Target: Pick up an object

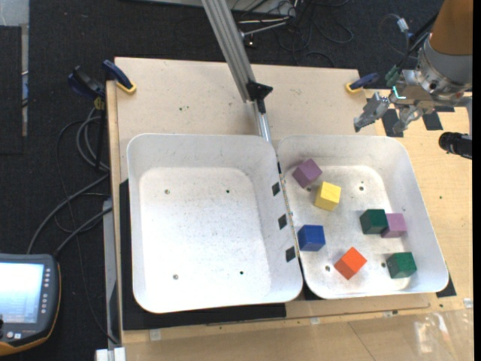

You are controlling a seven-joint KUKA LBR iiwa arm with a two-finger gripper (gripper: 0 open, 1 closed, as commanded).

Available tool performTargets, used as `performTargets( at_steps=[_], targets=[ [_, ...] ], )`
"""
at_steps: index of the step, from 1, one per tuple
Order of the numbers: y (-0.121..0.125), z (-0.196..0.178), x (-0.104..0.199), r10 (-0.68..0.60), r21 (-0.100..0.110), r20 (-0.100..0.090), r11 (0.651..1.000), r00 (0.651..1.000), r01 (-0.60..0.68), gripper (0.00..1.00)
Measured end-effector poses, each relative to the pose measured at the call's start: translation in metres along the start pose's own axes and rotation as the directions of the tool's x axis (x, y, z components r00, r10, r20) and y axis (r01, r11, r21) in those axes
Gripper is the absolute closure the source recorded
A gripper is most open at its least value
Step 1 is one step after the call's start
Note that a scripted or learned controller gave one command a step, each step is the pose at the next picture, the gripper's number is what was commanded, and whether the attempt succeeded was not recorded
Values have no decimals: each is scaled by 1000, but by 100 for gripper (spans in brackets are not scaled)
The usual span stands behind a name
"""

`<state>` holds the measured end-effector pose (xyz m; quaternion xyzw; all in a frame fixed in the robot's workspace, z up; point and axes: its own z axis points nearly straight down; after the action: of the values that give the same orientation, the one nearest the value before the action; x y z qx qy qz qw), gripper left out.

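While two shallow white bins sit side by side on the pale surface point(195, 96), all seven small blocks lie in the right bin point(398, 160), at the frame's centre-right. Two are purple point(307, 173) point(395, 224), two dark green point(373, 221) point(402, 265), and one each yellow point(328, 195), blue point(311, 237) and orange point(350, 262). They look like matte, hard-edged cubes; one green block touches a purple one. Faint specks mark the smooth floor of the left bin point(199, 224). At upper right the gripper point(387, 115) hangs above the surface just beyond the right bin's far rim, fingers apart, nothing between them.
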<state>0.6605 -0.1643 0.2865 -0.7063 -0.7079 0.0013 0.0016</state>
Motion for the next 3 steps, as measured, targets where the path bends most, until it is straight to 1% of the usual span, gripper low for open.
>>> performTargets(
  at_steps=[1, 2, 3],
  targets=[
    [1, -3, 0, -2, -4, 1, 1000, 1000, 2, 0],
    [1, 45, -8, 3, 0, 1, 1000, 1000, -3, 0],
    [1, 88, -4, 0, 0, 1, 1000, 1000, 0, 0]
  ],
)
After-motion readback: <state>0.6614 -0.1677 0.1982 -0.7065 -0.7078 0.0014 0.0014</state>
